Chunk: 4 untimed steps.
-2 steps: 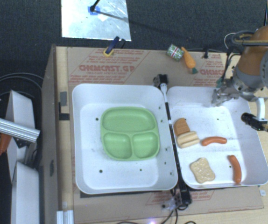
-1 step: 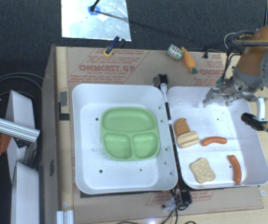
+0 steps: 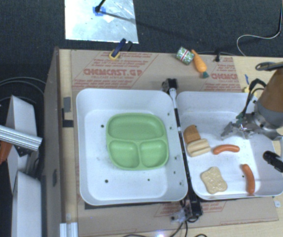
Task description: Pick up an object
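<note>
The right bin (image 3: 215, 107) holds several toy foods. A tan bun piece (image 3: 195, 140) lies by its left wall, and an orange-red sausage (image 3: 226, 149) lies in the middle. A second sausage (image 3: 249, 178) sits near the front right, and a pale biscuit (image 3: 213, 179) is at the front. My gripper (image 3: 234, 131) hangs over the bin's right half, just behind the middle sausage. It is open, with nothing between its fingers. The grey arm with its orange band (image 3: 279, 98) comes in from the right.
In the left bin (image 3: 89, 132) lies a green divided plate (image 3: 136, 141). A black divider (image 3: 178, 132) runs between the bins. Behind them on the cardboard lie a toy carrot (image 3: 199, 63), a small green can (image 3: 185, 55) and a clip (image 3: 118, 49). A black part (image 3: 275, 161) overhangs the right bin's right rim.
</note>
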Each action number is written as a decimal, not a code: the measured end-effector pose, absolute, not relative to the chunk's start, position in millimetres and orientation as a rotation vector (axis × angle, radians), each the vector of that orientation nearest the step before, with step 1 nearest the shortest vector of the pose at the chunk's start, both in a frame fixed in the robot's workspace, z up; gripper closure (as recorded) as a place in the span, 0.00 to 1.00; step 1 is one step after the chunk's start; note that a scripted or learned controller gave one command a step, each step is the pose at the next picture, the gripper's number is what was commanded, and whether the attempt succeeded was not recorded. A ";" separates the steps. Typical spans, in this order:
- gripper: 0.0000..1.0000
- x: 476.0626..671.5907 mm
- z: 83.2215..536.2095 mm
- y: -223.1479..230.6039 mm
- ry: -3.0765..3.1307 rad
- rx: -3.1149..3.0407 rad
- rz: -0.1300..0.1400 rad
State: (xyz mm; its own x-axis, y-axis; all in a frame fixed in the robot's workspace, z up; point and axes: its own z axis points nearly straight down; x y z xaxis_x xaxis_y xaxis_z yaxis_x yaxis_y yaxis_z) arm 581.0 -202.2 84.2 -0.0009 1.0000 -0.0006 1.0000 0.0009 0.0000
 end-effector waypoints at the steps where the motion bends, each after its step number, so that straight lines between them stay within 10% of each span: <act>1: 0.00 670.5 223.3 -175.3 2.221 2.211 0.008; 2: 0.00 632.5 84.6 -169.3 2.222 2.218 0.002; 3: 0.00 578.2 89.2 -195.0 2.221 2.219 0.000; 4: 0.00 665.7 192.8 -187.4 2.222 2.212 0.006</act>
